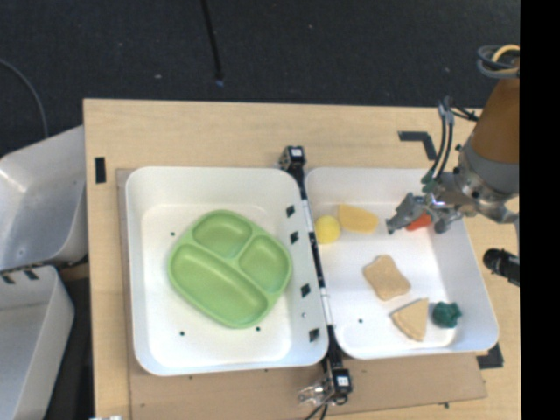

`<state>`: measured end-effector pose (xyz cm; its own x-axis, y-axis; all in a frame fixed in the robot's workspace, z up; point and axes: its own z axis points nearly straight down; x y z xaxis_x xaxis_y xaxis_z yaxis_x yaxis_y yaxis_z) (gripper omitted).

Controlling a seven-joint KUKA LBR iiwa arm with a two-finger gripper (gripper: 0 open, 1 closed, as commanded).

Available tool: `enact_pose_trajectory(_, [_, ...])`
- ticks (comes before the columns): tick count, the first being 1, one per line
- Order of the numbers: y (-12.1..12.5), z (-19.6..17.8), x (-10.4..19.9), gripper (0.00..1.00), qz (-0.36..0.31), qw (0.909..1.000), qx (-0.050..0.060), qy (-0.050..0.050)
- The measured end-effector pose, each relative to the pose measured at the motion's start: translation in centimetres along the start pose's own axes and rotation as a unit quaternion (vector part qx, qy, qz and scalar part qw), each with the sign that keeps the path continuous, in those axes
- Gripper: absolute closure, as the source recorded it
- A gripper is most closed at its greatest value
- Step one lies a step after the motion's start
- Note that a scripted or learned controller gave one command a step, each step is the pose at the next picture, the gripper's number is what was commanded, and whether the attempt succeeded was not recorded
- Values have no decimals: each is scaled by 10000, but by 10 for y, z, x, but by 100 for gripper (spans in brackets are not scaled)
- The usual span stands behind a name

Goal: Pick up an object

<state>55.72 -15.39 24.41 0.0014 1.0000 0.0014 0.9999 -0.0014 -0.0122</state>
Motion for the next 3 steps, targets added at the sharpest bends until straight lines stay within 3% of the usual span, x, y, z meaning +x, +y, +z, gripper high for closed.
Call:
enact_pose_trajectory(1, [2,-7,0,0,-15,10000,-68,-13])
enact_pose_trajectory(3, [-2,91,-20,0,-1,10000,-44,-14])
